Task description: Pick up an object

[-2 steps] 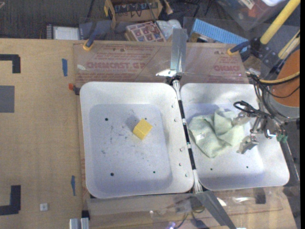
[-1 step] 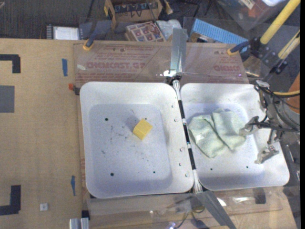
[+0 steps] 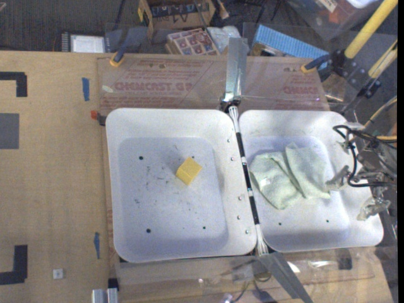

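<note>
A small yellow foam cube [image 3: 189, 171] lies near the middle of the left shallow white plastic bin [image 3: 120, 131], tilted so one corner points toward the bin's near edge. Right of that bin, touching it along the shared rim, sits the right shallow white plastic bin [image 3: 303, 235]; a crumpled pale green cloth [image 3: 290, 175] rests in its centre, well apart from the cube. Both bins stand on the brown cardboard-covered table [image 3: 50, 169]. The gripper's state I cannot tell
</note>
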Controlling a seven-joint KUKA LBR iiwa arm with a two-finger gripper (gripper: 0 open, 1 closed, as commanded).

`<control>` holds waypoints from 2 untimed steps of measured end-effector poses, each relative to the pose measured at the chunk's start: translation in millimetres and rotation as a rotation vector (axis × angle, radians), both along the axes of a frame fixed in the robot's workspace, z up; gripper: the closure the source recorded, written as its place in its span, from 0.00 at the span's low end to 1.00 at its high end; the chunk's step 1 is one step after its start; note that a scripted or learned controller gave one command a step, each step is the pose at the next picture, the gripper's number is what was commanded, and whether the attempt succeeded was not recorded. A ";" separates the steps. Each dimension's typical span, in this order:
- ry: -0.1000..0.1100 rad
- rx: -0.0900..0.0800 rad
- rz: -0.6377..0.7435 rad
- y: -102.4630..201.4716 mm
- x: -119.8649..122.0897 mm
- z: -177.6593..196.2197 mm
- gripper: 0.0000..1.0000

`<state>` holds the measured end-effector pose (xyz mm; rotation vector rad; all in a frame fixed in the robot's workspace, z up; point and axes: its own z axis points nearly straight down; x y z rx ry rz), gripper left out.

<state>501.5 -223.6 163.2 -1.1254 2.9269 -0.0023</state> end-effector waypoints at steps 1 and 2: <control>0.005 0.000 0.378 40.7 -8.0 0.0 0.00; 0.003 0.000 0.446 82.5 5.5 -61.7 0.00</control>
